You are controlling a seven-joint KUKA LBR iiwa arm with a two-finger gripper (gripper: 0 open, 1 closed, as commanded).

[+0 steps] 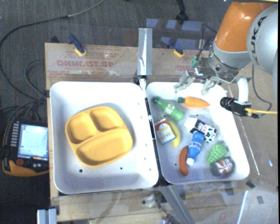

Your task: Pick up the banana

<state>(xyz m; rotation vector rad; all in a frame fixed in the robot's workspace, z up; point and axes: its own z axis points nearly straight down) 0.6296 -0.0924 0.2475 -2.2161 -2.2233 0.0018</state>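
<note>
The banana [176, 135] lies in the right bin [240, 146], left of centre. It is a yellow curve, mostly covered by a small bottle with a red label [165, 131] lying over its left side. My gripper [195, 84] hangs at the bin's far edge, just above an orange carrot [194, 102] and well behind the banana. Its two fingers [182, 84] are spread apart with nothing between them.
The right bin also holds a green bottle [170, 108], a black-and-white spotted item [205, 129], a blue bottle [194, 147], a red sausage [183, 162], a green bumpy fruit [217, 151] and a can [222, 167]. A yellow divided plate [100, 135] sits in the left bin [60, 171].
</note>
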